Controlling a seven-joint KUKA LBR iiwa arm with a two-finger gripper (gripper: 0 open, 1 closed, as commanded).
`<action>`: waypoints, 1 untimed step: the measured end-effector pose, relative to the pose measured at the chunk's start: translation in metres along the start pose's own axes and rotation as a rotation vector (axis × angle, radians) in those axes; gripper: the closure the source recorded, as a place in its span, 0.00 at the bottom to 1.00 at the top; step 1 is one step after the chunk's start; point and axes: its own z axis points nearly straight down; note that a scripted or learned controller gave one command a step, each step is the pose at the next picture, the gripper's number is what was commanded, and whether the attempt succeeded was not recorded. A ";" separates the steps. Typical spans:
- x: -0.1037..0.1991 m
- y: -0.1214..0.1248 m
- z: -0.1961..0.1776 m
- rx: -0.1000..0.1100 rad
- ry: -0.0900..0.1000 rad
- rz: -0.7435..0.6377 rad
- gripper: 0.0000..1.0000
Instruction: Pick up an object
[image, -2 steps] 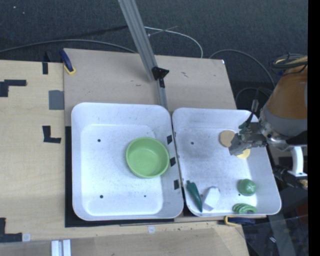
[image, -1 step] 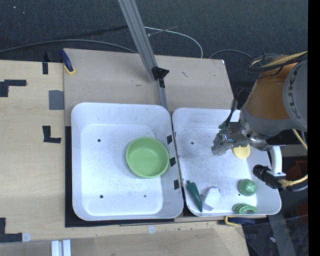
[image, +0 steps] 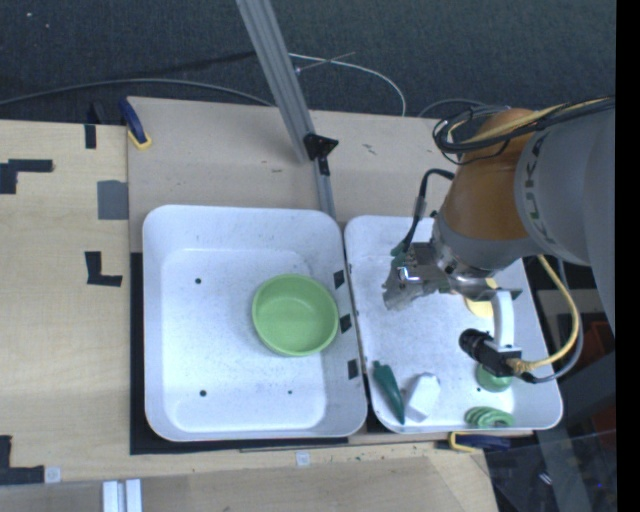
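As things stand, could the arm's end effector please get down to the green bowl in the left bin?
Probably yes: the green bowl sits alone and uncovered in the left bin, while the end effector hovers over the right bin, just across the divide.

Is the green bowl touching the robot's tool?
Apart. The camera view shows the green bowl in the left bin, with bare bin floor between it and the tool.

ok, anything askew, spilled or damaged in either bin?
Nothing stands out. The green bowl sits upright in the left bin, apart from the walls. In the right bin, a dark green piece, a white block and a green disc lie near the front edge. The gripper hangs above bare floor.
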 end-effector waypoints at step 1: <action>0.061 0.010 -0.012 -0.002 0.000 -0.001 1.00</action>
